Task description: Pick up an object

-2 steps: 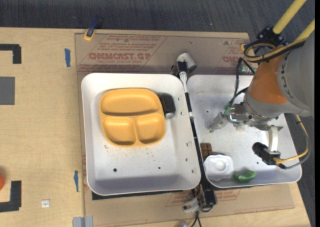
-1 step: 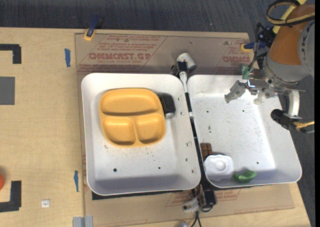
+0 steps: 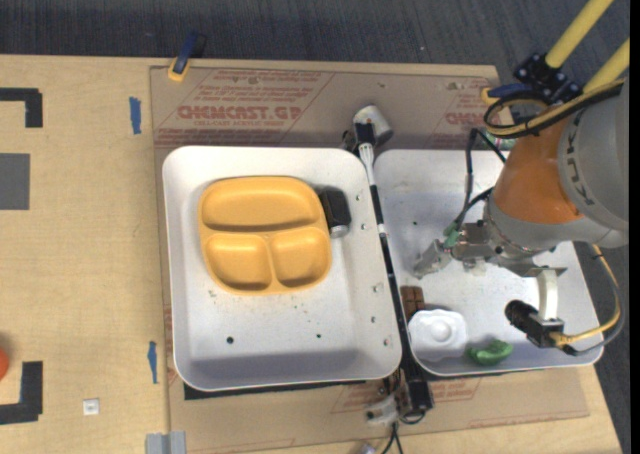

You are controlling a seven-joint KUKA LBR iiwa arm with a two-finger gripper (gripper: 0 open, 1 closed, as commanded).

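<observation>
Arm low over the right bin (image 3: 600, 347), nothing visibly held.

The gripper (image 3: 432, 258) sat at nine o'clock of the wrist; whether its fingers were spread, I could not tell. A white object (image 3: 437, 330) and green object (image 3: 490, 351) lay toward six o'clock, so closing here would likely catch nothing.

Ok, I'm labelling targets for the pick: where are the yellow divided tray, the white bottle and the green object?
yellow divided tray (image 3: 266, 232): camera view, centre where its dividers meet.
white bottle (image 3: 438, 330): camera view, middle of its body.
green object (image 3: 490, 351): camera view, its middle.
</observation>
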